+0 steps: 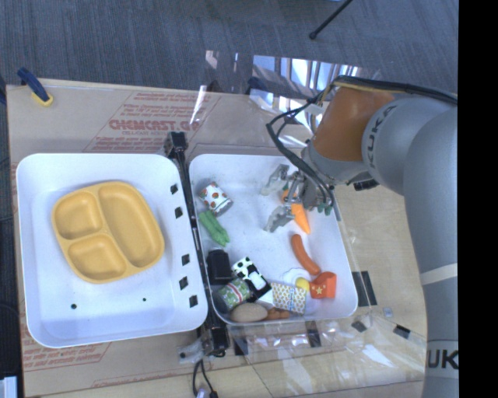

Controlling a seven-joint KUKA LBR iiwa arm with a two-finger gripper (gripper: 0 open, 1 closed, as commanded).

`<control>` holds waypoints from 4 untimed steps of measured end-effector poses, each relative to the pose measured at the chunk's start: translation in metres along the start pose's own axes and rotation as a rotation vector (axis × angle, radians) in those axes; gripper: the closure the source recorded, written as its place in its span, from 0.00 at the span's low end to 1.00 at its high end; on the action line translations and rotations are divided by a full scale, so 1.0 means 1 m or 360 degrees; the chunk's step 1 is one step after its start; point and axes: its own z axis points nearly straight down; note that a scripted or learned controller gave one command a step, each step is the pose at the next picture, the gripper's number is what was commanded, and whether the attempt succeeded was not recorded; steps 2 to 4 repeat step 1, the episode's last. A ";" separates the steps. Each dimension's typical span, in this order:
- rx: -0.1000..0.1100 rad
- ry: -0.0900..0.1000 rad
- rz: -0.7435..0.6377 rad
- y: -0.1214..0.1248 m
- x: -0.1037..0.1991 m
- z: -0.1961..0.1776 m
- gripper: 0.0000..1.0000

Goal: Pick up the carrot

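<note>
Gripper [282,200], metal, two-fingered: spread open, right-centre of frame, beside small orange tapered carrot [300,218]; contact apparently absent. Fingers to be centred across carrot before closing.

A desk [117,124] covered in brown protective paper printed with red lettering is seen from above, set against a dark grey carpeted floor [156,35]. A blue and yellow clamp [35,85] is fixed at the desk's far left corner. A clear plastic sheet [296,74] at the far edge is lit with bright, streaked reflections. A thin dark rod [331,19] is laid at a slant across the floor beyond.
</note>
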 end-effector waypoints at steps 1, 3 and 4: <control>0.0002 -0.0015 -0.0012 0.002 -0.003 -0.015 1.00; 0.0002 -0.0015 -0.0012 0.002 -0.003 -0.015 1.00; 0.0002 -0.0015 -0.0012 0.002 -0.003 -0.015 1.00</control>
